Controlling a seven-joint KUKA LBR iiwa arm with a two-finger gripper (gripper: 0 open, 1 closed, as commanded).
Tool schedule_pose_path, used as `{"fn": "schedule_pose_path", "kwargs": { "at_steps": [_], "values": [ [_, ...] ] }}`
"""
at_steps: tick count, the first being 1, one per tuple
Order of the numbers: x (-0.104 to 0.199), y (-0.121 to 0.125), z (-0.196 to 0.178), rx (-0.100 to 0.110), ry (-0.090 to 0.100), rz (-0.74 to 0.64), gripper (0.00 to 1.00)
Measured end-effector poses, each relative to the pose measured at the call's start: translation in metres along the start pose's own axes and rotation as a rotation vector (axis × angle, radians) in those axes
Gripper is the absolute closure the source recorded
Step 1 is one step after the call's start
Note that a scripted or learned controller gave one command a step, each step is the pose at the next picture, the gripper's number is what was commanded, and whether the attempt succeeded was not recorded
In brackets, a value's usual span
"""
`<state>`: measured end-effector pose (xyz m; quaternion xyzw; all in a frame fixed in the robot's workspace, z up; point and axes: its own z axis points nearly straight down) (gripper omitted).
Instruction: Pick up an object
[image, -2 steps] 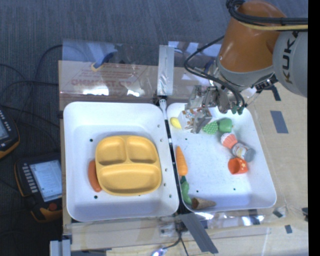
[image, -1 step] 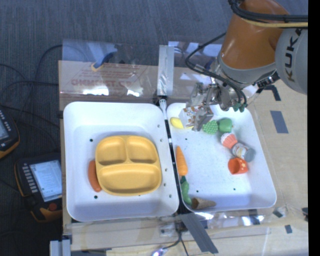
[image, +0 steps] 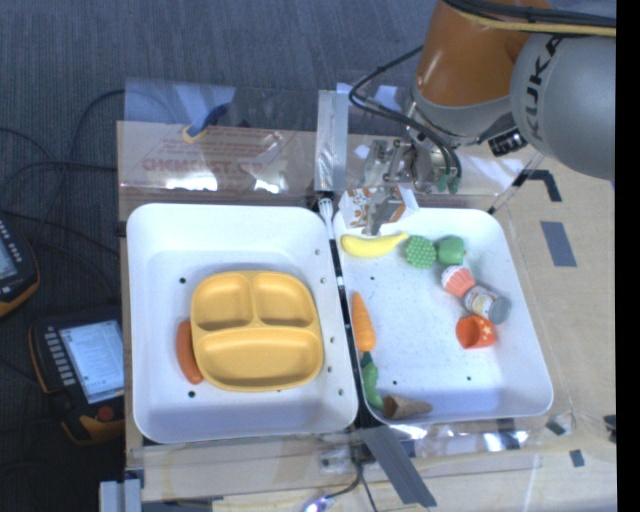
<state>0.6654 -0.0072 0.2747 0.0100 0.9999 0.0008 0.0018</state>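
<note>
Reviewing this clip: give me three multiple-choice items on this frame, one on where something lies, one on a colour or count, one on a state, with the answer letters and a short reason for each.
1. Where does the yellow divided plate lie?
A. In the left bin
B. In the right bin
C. On the floor

2. What colour is the banana at the top of the right bin?
A. Red
B. Yellow
C. Blue

3. How does the gripper stand to the bins?
A. Over the top edge of the right bin, near the banana
B. Down on the divided plate
C. Over the left bin's bottom corner

Answers: 1 A, the plate sits mid left bin, beside a reddish sausage-shaped toy. 2 B, it is plainly yellow. 3 A, it hangs just above the banana at that bin's top rim.
</note>
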Motion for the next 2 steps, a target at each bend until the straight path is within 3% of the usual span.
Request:
{"fn": "schedule_pose_path", "kwargs": {
  "at_steps": [1,2],
  "values": [
    [-0.001,0.0,-0.01,0.0,-0.005,0.0,1.0],
    [0.011,0.011,-0.001,0.004,0.001,-0.097,1.0]
  ]
}}
